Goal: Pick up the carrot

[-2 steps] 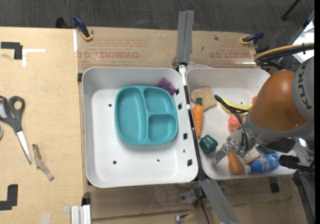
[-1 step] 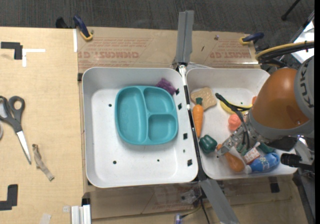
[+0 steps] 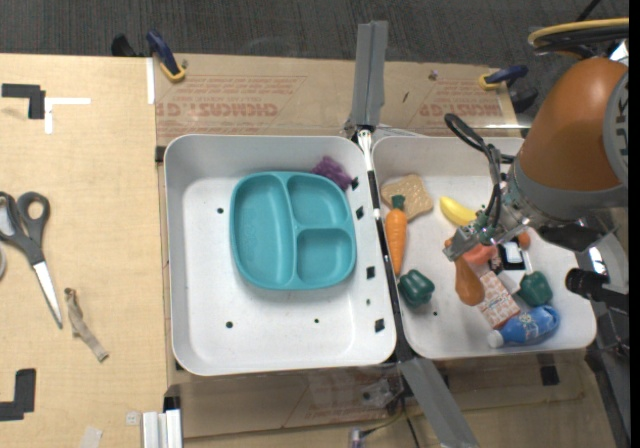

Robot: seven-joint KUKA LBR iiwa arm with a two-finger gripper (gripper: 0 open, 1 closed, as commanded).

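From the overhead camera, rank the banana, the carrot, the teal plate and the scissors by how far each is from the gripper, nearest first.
Measured from the gripper, in the right bin:
1. Banana, just up and left of it, same bin.
2. Carrot, along the right bin's left wall.
3. Teal plate, in the left bin.
4. Scissors, on the bench at far left.

You can make out red printed lettering on the cardboard sheet (image 3: 260, 101) lying just behind the left white bin (image 3: 180, 266), but it runs upside down and is too blurred for you to read any word. No other label, number or sign is legible to you.
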